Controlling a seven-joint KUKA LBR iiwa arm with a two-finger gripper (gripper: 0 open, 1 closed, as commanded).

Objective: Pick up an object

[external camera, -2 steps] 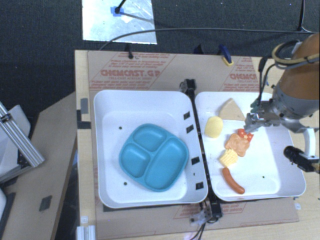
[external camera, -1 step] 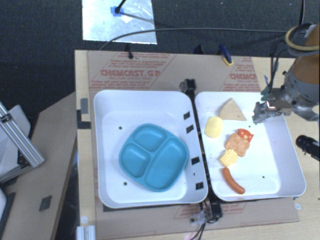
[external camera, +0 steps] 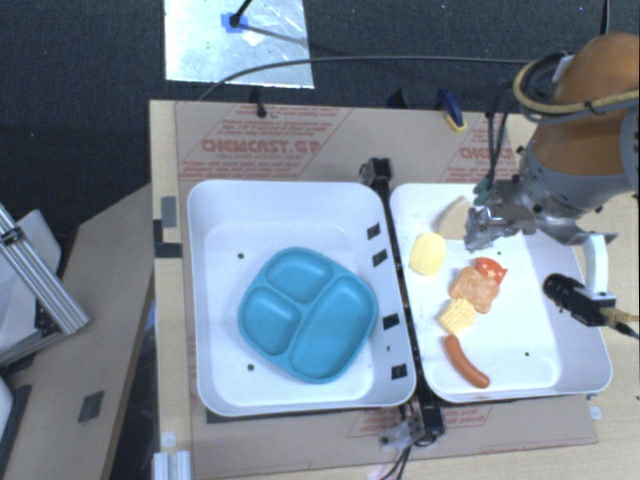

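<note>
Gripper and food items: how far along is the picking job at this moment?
Done: nothing lifted. The lemon, hot dog and other toy food lie in the right bin. In hand: the gripper hangs above that bin near the lemon. Left: grasp and lift one item.

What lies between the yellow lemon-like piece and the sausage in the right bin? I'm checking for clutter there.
In the camera view, between the yellow piece and the sausage lie an orange-and-red toy food and a small pale-yellow ridged piece.

Dark carpet floor [external camera: 80,88] — silvery sheet [external camera: 238,28], cardboard-covered bench [external camera: 300,133]
</note>
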